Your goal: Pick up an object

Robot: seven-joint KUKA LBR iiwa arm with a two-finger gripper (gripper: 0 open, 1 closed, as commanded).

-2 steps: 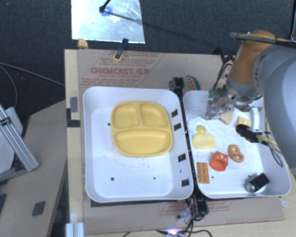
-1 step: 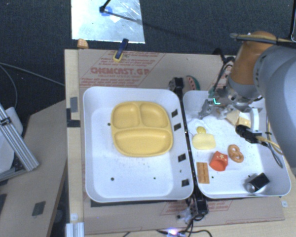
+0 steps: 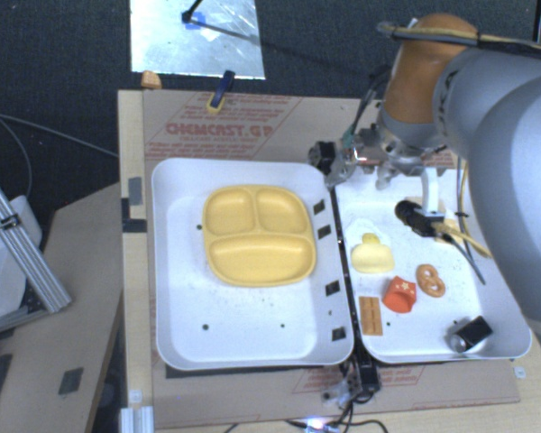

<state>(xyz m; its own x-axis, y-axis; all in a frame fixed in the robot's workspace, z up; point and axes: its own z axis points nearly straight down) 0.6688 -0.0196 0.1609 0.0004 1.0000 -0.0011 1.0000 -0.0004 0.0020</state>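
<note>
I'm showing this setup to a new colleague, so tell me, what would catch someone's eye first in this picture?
First the big grey arm with its orange band, reaching in from the right over the far end of the right bin. Next the yellow divided tray, alone in the middle of the left bin. Then the small things scattered in the right bin: a pale yellow piece, a red-orange block and a pretzel.

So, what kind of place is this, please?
Probably a robotics lab or test bench, not a home. A grey robot arm reaches over two white bins that sit on cardboard, one holding a yellow divided plate, the other small toy-like objects such as a pretzel.
</note>
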